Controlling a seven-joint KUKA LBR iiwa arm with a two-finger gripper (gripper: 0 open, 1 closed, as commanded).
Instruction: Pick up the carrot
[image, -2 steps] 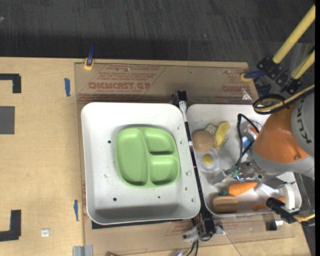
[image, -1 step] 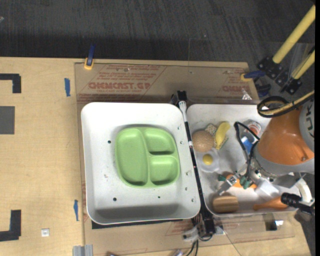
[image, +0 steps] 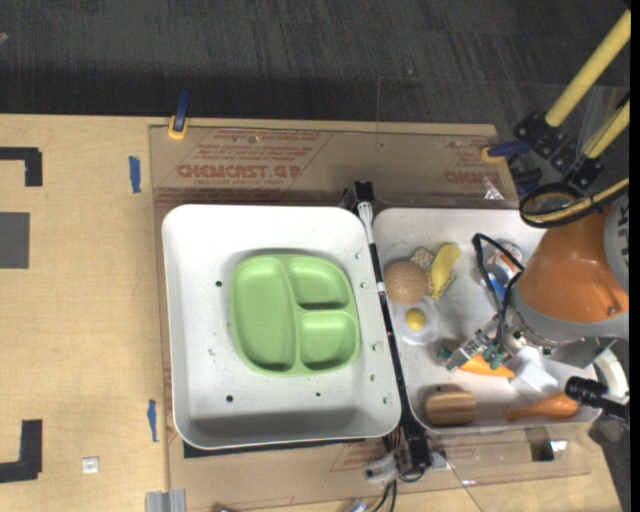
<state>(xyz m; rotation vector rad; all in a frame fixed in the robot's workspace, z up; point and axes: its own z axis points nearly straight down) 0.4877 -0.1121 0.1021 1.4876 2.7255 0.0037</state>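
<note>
Hovering gripper (image: 482, 352) touching carrot (image: 486, 369) in right bin (image: 455, 226).

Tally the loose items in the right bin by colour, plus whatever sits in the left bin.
Right bin:
Yellow: 2, banana and small round piece
Tan/brown: 2, round bun-like item and brown block
Orange: 2, carrot and orange piece at the gripper
Left bin:
Green: 1, divided plate
Total: 7

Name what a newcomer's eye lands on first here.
The green divided plate sits in the middle of the left bin. At the right, the arm's orange band hangs over the right bin, the end effector low beside an orange carrot.
</note>
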